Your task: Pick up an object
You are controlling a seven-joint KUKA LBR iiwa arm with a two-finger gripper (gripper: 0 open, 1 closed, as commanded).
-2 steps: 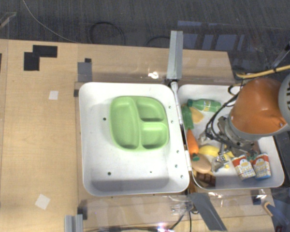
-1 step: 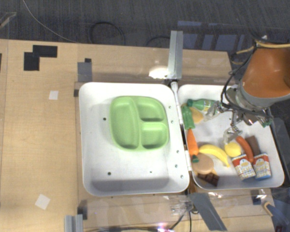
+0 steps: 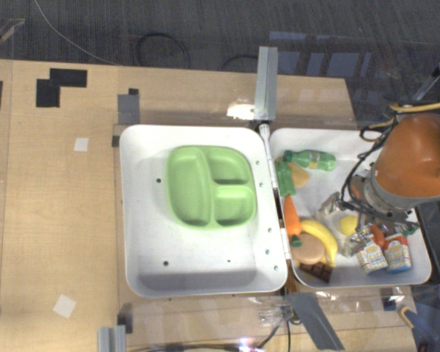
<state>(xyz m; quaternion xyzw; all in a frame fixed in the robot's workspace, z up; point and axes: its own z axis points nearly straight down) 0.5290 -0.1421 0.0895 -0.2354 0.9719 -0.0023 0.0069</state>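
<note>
While the arm [image 3: 418,160] is hanging over the right bin [image 3: 422,273], its gripper [image 3: 361,224] is sitting beside the banana [image 3: 320,235], among crowded items; grip state cannot be told.

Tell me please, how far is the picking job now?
Done: the arm has reached into the right bin, with the gripper low among the toys. In hand: nothing visibly held. Left: grasping and lifting something, such as the banana or the carrot.
</note>
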